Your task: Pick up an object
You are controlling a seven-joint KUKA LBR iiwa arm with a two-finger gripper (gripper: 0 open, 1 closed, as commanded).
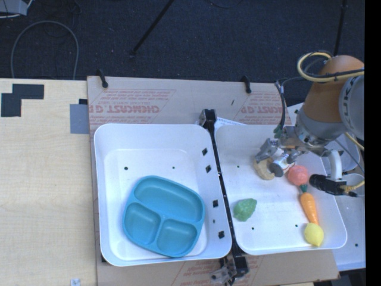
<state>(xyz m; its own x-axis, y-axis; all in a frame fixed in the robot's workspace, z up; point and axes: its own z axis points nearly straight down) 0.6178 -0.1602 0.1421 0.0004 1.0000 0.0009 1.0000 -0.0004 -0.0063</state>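
My gripper [272, 158] is low in the right bin [271, 243], near its far right part. Its tip is right over a tan, rounded object [264, 170] and seems to touch it. A pink ball [297, 175] lies just to the right of that. Toward the front right, an orange carrot [308, 207] points at a yellow lemon [314, 235]. A green leafy piece [244, 209] rests near the divider between the bins. The grey arm with its orange band [330, 94] comes in from the right.
The left bin [119, 139] holds a blue divided plate [163, 215] at its front. A black clip bar [217, 183] runs between the bins. Cardboard [149, 103] lies under both, with the wooden bench top [41, 177] to the left.
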